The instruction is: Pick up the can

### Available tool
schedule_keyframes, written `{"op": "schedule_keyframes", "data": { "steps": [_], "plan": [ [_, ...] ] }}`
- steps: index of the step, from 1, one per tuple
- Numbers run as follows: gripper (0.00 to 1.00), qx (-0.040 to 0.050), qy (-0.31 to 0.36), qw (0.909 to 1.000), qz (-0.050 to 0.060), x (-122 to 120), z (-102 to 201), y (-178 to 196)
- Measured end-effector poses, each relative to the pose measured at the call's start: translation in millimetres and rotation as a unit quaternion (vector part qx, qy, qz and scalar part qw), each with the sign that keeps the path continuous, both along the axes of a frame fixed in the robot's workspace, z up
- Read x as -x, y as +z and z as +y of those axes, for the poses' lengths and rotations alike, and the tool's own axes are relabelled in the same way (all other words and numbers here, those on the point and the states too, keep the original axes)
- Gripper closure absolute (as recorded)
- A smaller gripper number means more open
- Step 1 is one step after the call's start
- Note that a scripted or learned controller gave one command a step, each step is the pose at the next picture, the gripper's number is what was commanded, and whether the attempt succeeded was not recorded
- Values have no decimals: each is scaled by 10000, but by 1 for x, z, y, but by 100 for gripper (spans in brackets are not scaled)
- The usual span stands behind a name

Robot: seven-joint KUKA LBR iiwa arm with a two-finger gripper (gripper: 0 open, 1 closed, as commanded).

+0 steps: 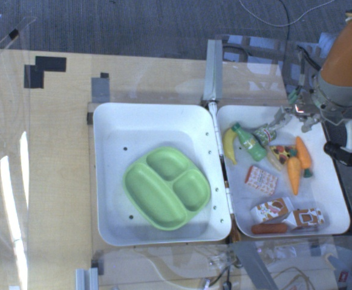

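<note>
Eyes on the right bin (pixel 340 205), with the green bottle (pixel 249 143) taken as the marker. The can (pixel 265 136) is seen lying on its side, touching the bottle's far-right flank, small and partly tucked against it. A banana (pixel 229 145) is pressed along the bottle's other side, and a pizza slice (pixel 279 156) sits just right of the bottle, near the can.

The gripper (pixel 294 121) is held up and to the right of the bottle, just beyond the can, its two fingers spread apart with nothing seen between them.

The can is judged to be stiff, light if it is a toy like its neighbours, and smooth enough to roll or slip. A hold across the round body, near mid-length, would be favoured, with the fingers closing on the curved sides rather than the ends. Little room is left on the bottle side, so one finger may have to be wedged into that seam, and the bottle could be nudged.
</note>
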State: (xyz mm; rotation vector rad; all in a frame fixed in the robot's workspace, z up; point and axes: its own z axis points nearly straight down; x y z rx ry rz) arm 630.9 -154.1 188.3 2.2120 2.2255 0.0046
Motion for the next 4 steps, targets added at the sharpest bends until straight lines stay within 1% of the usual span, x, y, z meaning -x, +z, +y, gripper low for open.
{"op": "schedule_keyframes", "data": {
  "steps": [1,2,3,4],
  "plan": [
    [0,6,-603,9982,-32,-1,22,-92],
    [100,18,-584,9983,-76,-3,22,-78],
    [100,10,85,10000,-15,-9,-19,-48],
    [0,10,87,10000,-14,-9,-18,-48]
  ]
}}
